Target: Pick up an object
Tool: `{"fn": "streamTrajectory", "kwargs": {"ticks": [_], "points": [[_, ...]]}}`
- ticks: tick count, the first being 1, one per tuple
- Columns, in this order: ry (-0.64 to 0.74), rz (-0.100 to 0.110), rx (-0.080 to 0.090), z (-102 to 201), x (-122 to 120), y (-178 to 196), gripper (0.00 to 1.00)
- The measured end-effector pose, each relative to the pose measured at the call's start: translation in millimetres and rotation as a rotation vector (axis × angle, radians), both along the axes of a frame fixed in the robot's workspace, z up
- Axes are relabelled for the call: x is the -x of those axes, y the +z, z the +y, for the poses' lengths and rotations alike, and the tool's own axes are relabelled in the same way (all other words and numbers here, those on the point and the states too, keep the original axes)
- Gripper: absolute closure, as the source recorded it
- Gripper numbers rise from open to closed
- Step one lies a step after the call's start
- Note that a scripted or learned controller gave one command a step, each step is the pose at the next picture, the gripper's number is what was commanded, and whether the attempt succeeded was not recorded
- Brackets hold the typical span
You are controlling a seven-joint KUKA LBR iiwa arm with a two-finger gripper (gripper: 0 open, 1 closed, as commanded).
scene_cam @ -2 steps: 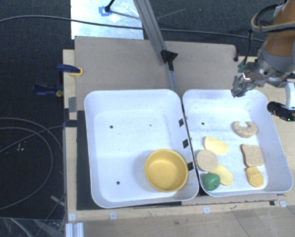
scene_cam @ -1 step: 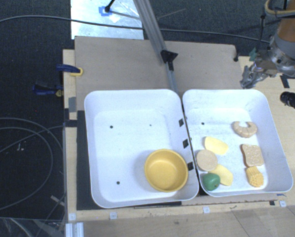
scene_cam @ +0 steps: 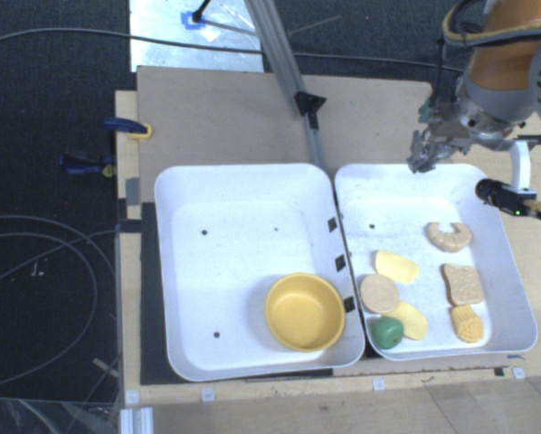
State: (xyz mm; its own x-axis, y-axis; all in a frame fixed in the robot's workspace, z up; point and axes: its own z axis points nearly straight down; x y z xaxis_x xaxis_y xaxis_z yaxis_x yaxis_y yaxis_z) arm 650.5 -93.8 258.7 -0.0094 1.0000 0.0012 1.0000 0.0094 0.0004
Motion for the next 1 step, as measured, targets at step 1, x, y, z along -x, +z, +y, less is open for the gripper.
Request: {"fn": "streamTrajectory", "kwargs": {"ticks": [1], "points": [[0.0,0.001,0.0,53.6,14.0,-14.6,1.0]]}}
